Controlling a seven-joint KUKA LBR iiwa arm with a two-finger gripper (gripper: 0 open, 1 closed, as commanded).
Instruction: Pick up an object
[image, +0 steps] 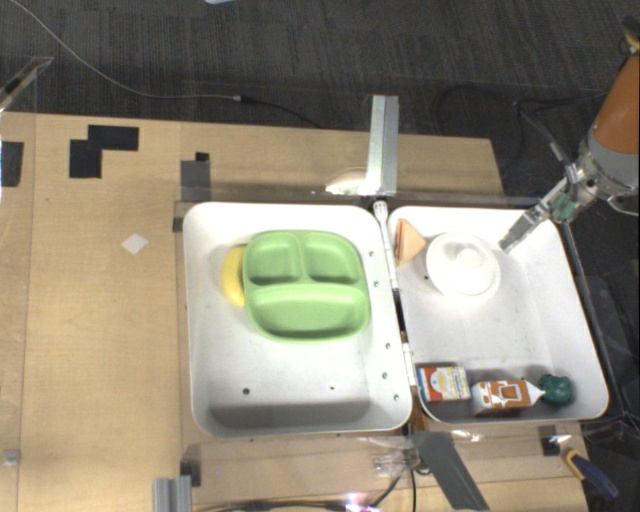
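Although the gripper (512, 238) reaches into the right bin (560, 330) at a slant, its tip is too small and thin here to show how the fingers stand, so I cannot tell whether they are parted or closed; nothing is seen held between them. The tip hangs just beside the upper right edge of a white bowl (462, 264), which sits in the upper part of that bin and looks like the nearest thing to take.

To do this step well, I judge the tip should come down squarely over the bowl's rim so one finger goes inside and one outside, since the smooth round wall would slip out of a glancing pinch.

Just left of the bowl, an orange wedge (408, 240) lies against the bin's left wall, close enough to be nudged if the bowl slides. Along the bottom wall, well apart from the tip, lie a small red-and-white carton (443, 383), a brown-and-white carton (505, 396) and a dark green piece (557, 390) side by side.

Across the divider, the left bin (215, 360) holds a green divided tray (303, 283) with a yellow object (232, 276) tucked under its left edge.
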